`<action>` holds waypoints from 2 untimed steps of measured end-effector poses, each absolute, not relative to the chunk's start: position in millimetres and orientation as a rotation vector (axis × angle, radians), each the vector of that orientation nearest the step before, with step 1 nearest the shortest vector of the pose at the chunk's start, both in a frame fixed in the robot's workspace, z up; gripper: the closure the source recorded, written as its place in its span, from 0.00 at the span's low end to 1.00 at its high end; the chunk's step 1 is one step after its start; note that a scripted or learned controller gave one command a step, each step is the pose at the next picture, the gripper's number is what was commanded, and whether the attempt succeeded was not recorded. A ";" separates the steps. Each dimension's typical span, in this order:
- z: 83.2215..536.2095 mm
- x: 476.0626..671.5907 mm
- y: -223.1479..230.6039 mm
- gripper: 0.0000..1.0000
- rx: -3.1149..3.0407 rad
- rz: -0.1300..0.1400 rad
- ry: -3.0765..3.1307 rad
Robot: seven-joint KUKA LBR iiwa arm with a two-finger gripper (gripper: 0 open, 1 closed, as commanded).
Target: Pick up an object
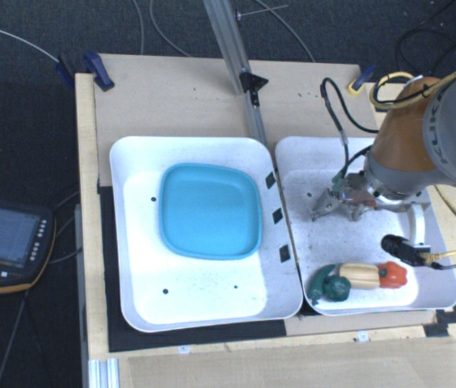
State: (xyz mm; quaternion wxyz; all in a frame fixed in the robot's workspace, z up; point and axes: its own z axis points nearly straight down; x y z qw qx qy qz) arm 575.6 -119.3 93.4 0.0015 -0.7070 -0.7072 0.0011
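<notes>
Two white bins sit side by side on the tabletop point(171, 79). The left bin point(131, 217) carries a blue plate point(210, 210), roughly centred. The right bin point(309, 241) has the objs worth going for: a small cluster against its near wall — a green toy point(329, 286) at the left, a tan wooden piece point(359, 276) lying on its side, and a red-orange toy point(393, 275) at the right end. The three look touching or nearly so; can't tell if they are joined.

The arm point(422, 136) comes in from the right w/ its orange band over the far half of the right bin. The pincer point(337, 202) is low over the bin floor, mid-to-far part, pointing left. Its metal fingers look splayed, i.e. open fairly wide, w/ nothing between them — bare bin floor around the tips. So nothing is held.

Step in hand, as I judge it: approach/positioning before a grasp; no pick made yet. The pincer is apart from the toy cluster, which lies nearer the camera, toward the bin's near edge.

Next move prob. calls for shifting the pincer toward the near wall, over one of the toys, then descending w/ jaws open and closing. The wooden piece seems the easiest target — long, narrow, graspable across its width. Risks: the cluster sits tight vs. the bin wall, so one finger may hit the rim, and neighbours could get nudged or pinched along with it.
</notes>
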 end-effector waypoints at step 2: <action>149.0 577.5 -115.5 1.00 -2.223 -0.004 -2.224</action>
